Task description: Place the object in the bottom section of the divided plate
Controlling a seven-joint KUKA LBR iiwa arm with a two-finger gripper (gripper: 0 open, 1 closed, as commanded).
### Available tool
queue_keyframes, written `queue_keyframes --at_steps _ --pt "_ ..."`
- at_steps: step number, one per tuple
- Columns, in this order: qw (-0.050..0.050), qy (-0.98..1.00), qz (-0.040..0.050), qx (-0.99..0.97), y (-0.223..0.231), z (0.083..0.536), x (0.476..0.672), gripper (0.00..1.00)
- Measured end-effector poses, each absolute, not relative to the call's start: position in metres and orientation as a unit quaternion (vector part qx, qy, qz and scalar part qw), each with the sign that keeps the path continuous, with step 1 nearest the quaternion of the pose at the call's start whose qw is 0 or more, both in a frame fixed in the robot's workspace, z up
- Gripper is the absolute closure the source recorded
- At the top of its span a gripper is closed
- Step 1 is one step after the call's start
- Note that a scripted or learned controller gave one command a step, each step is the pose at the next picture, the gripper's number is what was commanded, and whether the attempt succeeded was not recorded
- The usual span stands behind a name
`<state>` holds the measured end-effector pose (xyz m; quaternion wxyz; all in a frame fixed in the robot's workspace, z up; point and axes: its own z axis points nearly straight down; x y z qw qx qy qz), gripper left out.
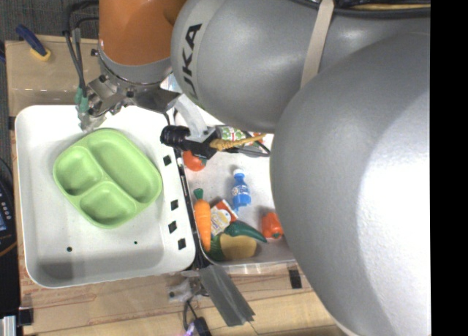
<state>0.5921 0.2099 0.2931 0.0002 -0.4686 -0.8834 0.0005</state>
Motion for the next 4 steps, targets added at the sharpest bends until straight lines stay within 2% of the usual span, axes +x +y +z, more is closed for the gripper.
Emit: queue_keyframes --at_steps 1,2,4 --pt "0.0 -0.767 0.0009 -0.641 0.208 0.277 0.625 1.0" --pt "0.001 -0.871 0.0018 -0.492 0.203 0.259 0.64 1.0" --pt "0.001 -0.874 0.0021 -0.486 0.206 0.281 0.64 1.0"
